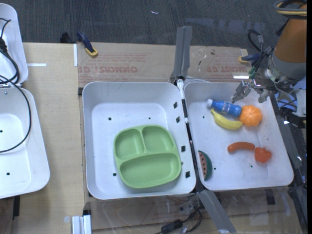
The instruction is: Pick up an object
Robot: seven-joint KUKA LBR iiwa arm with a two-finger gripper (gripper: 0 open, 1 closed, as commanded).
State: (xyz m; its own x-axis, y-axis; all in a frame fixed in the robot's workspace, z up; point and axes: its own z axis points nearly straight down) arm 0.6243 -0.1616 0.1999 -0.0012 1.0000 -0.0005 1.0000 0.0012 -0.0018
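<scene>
The right bin [273, 179] holds several toy foods. A blue bottle [228, 108] lies at its back, with a yellow banana [226, 121] just in front of it and an orange [251, 116] to their right. A red-orange sausage [241, 147] and a small red fruit [263, 155] lie nearer the front. A watermelon slice [204, 165] leans against the bin's left wall. My gripper [250, 94] hangs over the back of this bin, above the bottle and the orange. It is open, with nothing between its fingers.
The left bin [97, 111] holds a green divided plate [145, 156]. A grey post [183, 52] rises behind the seam between the bins. White equipment with black cables [12, 106] stands at the far left. A blue-and-yellow clamp [87, 44] lies at the bench's back.
</scene>
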